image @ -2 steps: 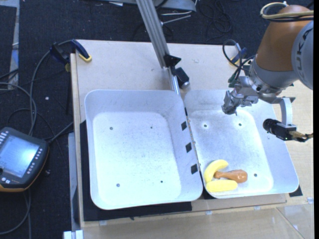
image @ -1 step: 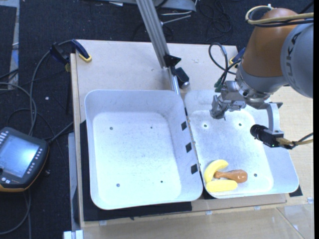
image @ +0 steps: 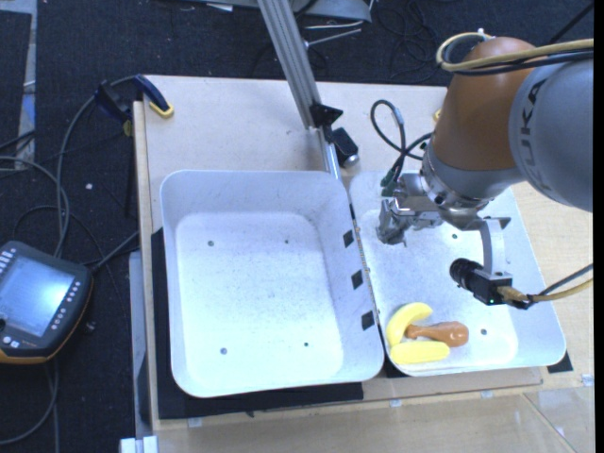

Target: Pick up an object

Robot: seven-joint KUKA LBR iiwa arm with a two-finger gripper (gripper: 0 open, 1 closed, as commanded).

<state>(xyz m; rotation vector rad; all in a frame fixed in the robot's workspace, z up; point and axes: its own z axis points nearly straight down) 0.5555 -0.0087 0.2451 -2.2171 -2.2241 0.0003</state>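
Gripper (image: 392,231) hanging over the right bin (image: 528,253), near that bin's inner wall, beside the seam shared with the left bin (image: 255,281). Short metal fingertips (image: 387,235) pointing down at the white floor, drawn close together, hardly any gap visible from this slanted angle. Nothing seen between them; nothing pinched. Cannot tell whether touching the bin floor or hovering just above it. Grey arm (image: 557,111) with orange band (image: 486,111) reaching in from the right, bulking over the upper part of the right bin. Black cable (image: 392,125) looping above the wrist; small black cylinder (image: 477,281) with a yellow-tipped lead sticking out below the wrist, over the bin floor.

Objects for picking lying at the near end of the right bin, well apart from the fingertips: yellow banana (image: 408,319), curved, lying flat; second yellow piece (image: 420,352) just below it, close to the front wall; brown drumstick-shaped item (image: 442,333) lying across between the two, touching both, rounded end toward the right. All three resting on the floor, clustered together.

Left bin white, speckled, with a few small dark dots. Slanted aluminium post (image: 297,64) rising behind the bins. Handheld pendant (image: 38,300) on the dark floor to the left, screen lit.
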